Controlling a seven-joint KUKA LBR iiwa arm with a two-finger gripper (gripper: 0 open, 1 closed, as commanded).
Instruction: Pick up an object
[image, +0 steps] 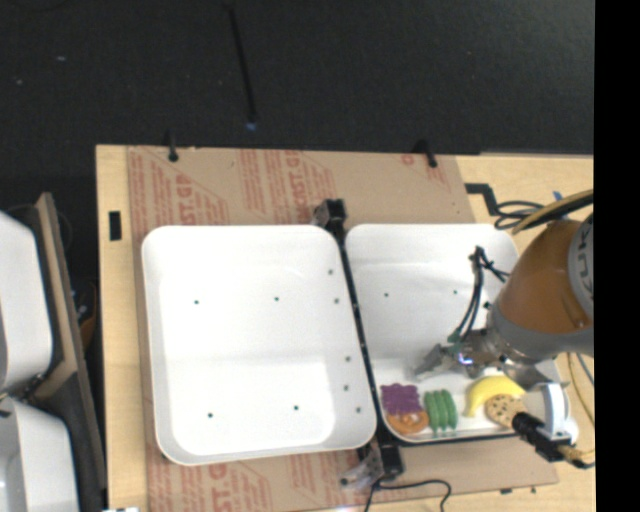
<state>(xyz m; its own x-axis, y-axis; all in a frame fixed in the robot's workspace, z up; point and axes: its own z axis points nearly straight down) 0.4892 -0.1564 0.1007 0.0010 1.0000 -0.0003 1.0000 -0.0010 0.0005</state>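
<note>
Gripper (445, 357) of mine hangs low in the right bin (420, 260), at the end of my arm (545, 290) w/ the orange band, just above the cluster of toys at the near edge; can't tell from this angle how it's set, & nothing I can make out is in it. Stuff to pick is all bunched in that bin's near corner: a purple piece (402, 398) sitting on an orange one (404, 424), a green ribbed piece (440, 410) right beside them, then a yellow banana (492, 388) touching a tan cookie w/ dark spots (499, 406). Left bin (240, 260) sits alongside. My guess: these are play-food bits, probably light, stiff plastic, not fragile, maybe a bit slick, so they could skid or pop out if pinched off-centre. Green piece looks the best bet, since its ridges should give grip; I'd take it across the narrow width, mid-length. Banana is curved, so squeeze its middle, not the tips. Purple/orange pair sits hard in the corner by the wall, awkward to reach. Writing: red print repeats along the cardboard (230, 190) under the bins, too blurred to read; no labels seen on the toys.
</note>
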